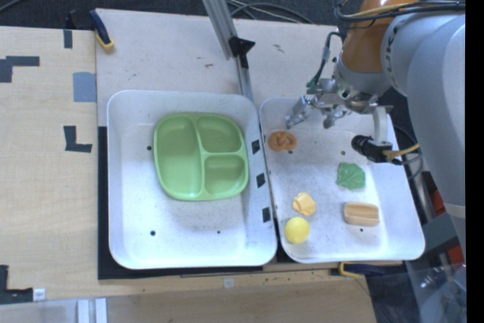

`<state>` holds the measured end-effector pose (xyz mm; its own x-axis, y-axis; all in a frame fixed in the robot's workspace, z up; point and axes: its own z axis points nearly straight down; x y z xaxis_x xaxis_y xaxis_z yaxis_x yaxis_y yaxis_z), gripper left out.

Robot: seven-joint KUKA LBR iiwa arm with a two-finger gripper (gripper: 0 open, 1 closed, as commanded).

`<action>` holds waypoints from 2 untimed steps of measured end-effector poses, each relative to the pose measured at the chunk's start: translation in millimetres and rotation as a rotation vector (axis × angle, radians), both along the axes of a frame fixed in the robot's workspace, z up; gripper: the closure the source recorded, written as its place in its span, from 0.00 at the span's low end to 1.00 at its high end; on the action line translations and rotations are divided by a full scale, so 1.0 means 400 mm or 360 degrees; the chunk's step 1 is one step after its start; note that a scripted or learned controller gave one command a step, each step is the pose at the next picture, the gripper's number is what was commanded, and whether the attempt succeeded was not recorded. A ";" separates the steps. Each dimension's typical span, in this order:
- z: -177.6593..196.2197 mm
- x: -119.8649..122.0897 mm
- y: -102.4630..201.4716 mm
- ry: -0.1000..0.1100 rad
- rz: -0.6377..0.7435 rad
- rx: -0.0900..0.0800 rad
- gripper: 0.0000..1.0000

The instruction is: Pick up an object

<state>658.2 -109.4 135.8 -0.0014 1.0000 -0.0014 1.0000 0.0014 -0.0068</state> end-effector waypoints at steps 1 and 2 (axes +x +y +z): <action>-0.113 0.005 0.000 -0.0022 -0.0002 -0.0002 0.00; -0.082 0.007 0.002 -0.0022 0.0003 -0.0001 1.00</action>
